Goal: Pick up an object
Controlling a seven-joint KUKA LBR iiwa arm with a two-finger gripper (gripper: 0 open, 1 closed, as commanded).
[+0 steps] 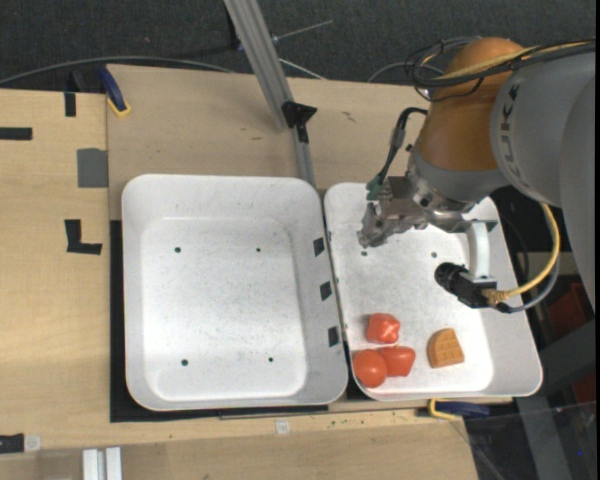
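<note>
Three red objects lie close together in the right bin (515,368) near its front left corner: one at the top (383,328), one lower left (370,368) and one lower right (398,360). An orange-tan block (445,348) rests just right of them. My gripper (372,234) hangs over the back left part of the right bin, well behind the objects, pointing down. Nothing shows between its fingers.
The left bin (140,268) stands beside the right one, with black clips along the shared rim. A slanted metal pole (270,63) rises behind the bins. The arm's grey body and cables cover the right bin's back right.
</note>
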